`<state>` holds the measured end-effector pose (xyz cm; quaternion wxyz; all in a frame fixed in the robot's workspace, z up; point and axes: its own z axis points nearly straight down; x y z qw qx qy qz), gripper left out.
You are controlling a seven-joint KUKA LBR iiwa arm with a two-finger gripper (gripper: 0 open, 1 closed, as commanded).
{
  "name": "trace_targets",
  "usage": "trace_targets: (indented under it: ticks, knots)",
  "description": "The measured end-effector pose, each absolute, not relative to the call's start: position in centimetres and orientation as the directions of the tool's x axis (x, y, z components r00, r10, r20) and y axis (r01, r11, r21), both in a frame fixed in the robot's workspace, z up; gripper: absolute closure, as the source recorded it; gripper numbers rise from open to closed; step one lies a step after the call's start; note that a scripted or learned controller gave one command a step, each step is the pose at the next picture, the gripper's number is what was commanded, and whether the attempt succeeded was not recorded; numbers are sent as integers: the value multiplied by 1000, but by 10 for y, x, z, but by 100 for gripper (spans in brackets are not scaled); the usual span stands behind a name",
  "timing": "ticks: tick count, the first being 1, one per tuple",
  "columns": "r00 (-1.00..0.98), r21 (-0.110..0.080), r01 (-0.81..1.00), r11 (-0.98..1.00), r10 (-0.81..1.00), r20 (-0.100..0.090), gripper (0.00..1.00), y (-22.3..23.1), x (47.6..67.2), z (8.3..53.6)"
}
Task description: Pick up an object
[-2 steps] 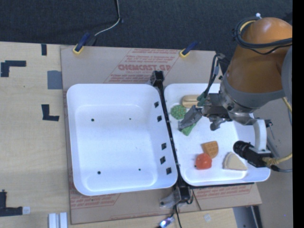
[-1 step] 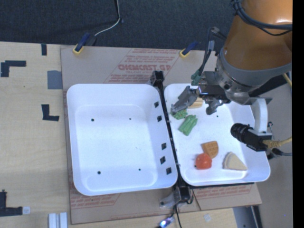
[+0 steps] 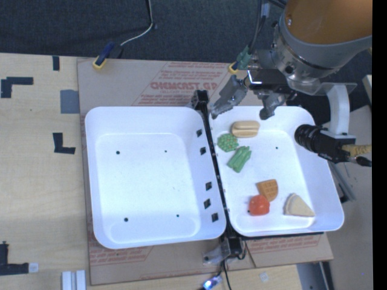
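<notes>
- The task is at its start as far as can be judged: nothing is lifted, and every object lies on the floor of the right bin (image 3: 314,180).
- The gripper (image 3: 247,105) hangs above the far edge of that bin, its two fingers spread wide with nothing between them; one fingertip sits near the divider between the bins, the other further right.
- Just near of the spread fingers lies a tan bread roll (image 3: 245,128), the closest candidate for a pick.
- Beside the roll, slightly left and nearer, is a round green leafy piece (image 3: 228,142), and touching or almost touching it a bundle of green beans (image 3: 240,159), lying at a slant.
- Toward the near side of the bin sit an orange-brown piece (image 3: 268,189), a red tomato-like piece (image 3: 259,205) just beside it, and a pale wedge (image 3: 298,206) to their right, well apart from the gripper.
- What is left: descend onto one object, close on it and raise it.
- The left bin (image 3: 145,174) lies beside the right one, sharing the dark clipped divider (image 3: 210,162).
- Possible hindrances, in my judgement: the roll is close to the far wall of the bin, and the green piece lies near the divider, so a finger coming down could strike a rim.
- A black cylindrical fitting (image 3: 314,139) juts in over the right rim; a cable (image 3: 136,35) trails across the far bench, out of the way.
</notes>
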<state>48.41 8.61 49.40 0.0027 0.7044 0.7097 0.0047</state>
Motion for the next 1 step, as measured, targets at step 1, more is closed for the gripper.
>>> trace_targets:
  ticks: [1]
  knots:
    - [-13, 4, 1000, 13, 1000, 3, 0, 190, 485, 537]
